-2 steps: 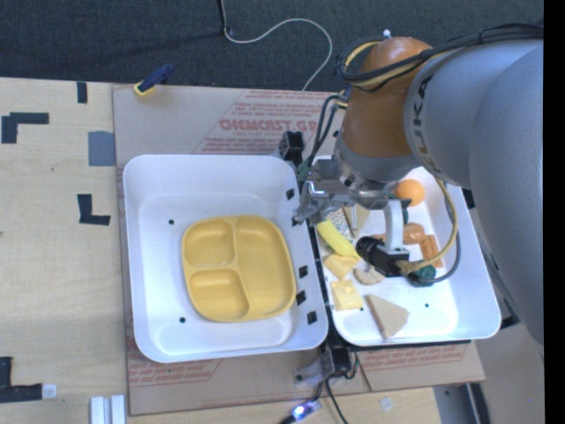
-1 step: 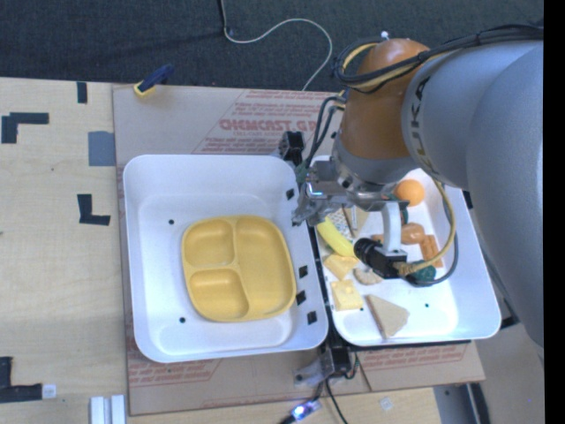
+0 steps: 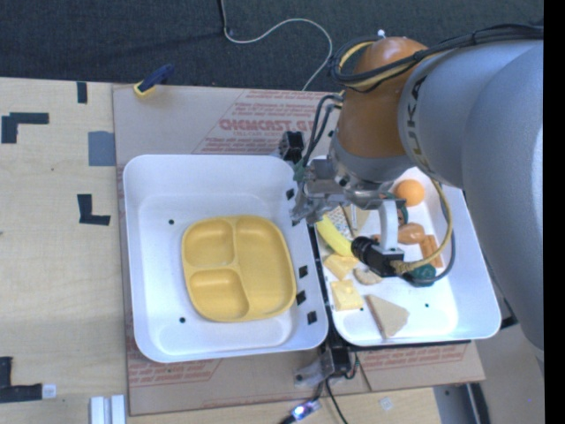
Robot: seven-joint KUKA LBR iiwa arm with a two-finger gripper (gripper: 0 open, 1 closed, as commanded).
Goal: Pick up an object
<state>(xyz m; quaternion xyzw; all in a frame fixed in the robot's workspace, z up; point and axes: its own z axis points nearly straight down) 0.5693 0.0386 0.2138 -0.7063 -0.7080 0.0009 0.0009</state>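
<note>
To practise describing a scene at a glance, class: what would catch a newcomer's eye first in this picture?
The yellow plate, lying alone in the left bin, stands out most. Next comes the big grey arm with its orange band, reaching from the right over the right bin, where small food pieces crowd together, among them an orange and a pale wedge.

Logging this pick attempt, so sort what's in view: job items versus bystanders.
Job: right bin, banana, orange ball, cheese pieces, tan wedge.
Lying about: left bin, yellow divided plate, blue-and-yellow clip, white cable.
</note>
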